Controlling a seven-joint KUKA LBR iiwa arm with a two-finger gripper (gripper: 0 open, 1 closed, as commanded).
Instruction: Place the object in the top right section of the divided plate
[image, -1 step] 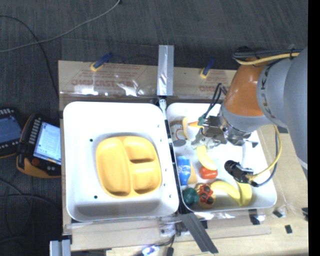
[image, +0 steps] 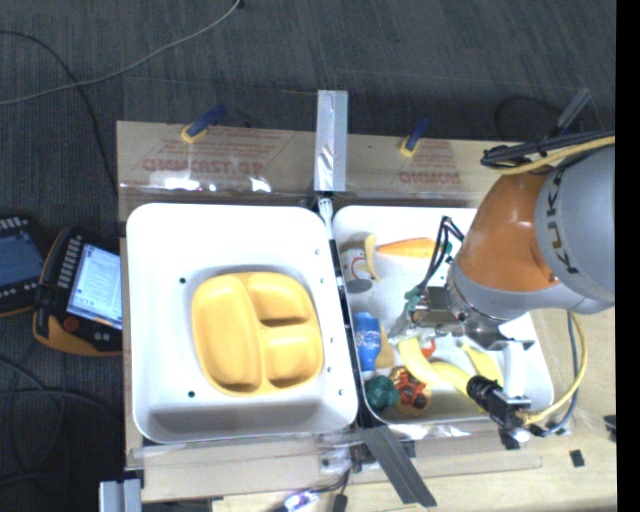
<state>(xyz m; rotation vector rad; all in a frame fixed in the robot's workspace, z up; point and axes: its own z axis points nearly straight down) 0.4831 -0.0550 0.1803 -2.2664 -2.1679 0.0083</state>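
A yellow divided plate (image: 258, 330) lies in the left white bin (image: 160, 250), with one long section on its left and two smaller ones on its right. The arm's orange and grey wrist hangs over the right bin (image: 350, 225). My gripper (image: 425, 305) points down among the toys there, just above a yellow banana (image: 435, 370). Close by lie a blue object (image: 366, 333), an orange carrot (image: 405, 247), a green piece (image: 380, 390) and a red-orange piece (image: 410, 388). I see nothing lifted out of the bin.
A white and yellow item (image: 360, 262) sits at the right bin's far left corner. A tablet and orange controller (image: 80, 295) lie on the floor to the left. Cables trail from the arm at the right.
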